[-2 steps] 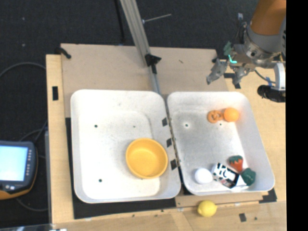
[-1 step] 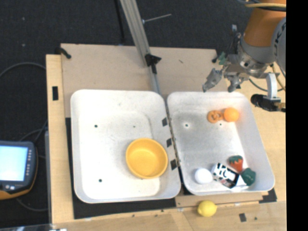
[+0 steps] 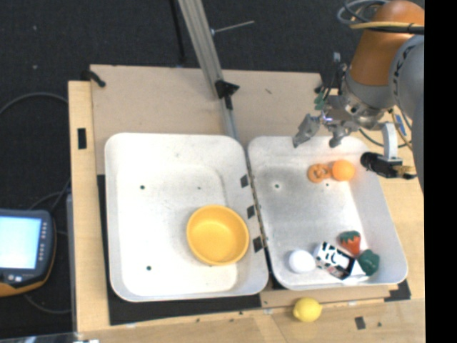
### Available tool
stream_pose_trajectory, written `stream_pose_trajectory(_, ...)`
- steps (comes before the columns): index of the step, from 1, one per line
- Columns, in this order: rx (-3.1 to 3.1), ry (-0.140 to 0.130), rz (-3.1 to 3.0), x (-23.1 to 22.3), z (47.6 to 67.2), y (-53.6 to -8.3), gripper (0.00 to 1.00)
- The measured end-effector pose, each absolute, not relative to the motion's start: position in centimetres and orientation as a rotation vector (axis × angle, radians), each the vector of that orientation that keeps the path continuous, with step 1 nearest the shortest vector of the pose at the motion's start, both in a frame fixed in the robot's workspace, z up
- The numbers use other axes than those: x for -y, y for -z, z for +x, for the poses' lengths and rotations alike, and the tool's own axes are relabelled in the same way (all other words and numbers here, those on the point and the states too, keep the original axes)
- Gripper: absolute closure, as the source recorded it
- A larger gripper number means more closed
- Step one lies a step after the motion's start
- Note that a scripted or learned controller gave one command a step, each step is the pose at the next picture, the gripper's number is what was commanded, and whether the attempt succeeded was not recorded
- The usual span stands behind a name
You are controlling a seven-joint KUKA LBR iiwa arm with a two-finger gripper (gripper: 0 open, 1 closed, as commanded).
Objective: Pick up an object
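My gripper [image 3: 318, 136] hangs over the far edge of the right bin [image 3: 307, 213], its two fingers spread open with nothing between them. Just below and right of it lie two small orange things [image 3: 332, 171] side by side near the bin's far wall. At the bin's near right corner sit a white ball [image 3: 301, 261], a black-and-white patterned object [image 3: 334, 259], a red piece [image 3: 350, 239] and a dark green piece [image 3: 369, 263]. A yellow bowl [image 3: 217, 234] rests in the left bin [image 3: 143, 213].
A yellow lemon-like thing [image 3: 307, 309] lies on the bench outside the right bin's near edge. A slanted metal pole [image 3: 207, 52] rises behind the bins. A screen pendant [image 3: 25, 249] sits at the far left.
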State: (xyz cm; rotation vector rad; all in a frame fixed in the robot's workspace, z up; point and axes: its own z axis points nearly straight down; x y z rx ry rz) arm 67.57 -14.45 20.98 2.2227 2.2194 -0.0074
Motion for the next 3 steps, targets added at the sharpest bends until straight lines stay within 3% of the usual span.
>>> stream_pose_trajectory(1,-2.216,0.004,2.223,14.8,67.9,-17.0,0.0)
stream_pose_trajectory(2,-2.215,0.0,2.219,14.8,68.0,-18.2,1.0)
stream_pose_trajectory(3,-2.218,-0.008,2.216,14.9,68.2,-23.7,1.0)
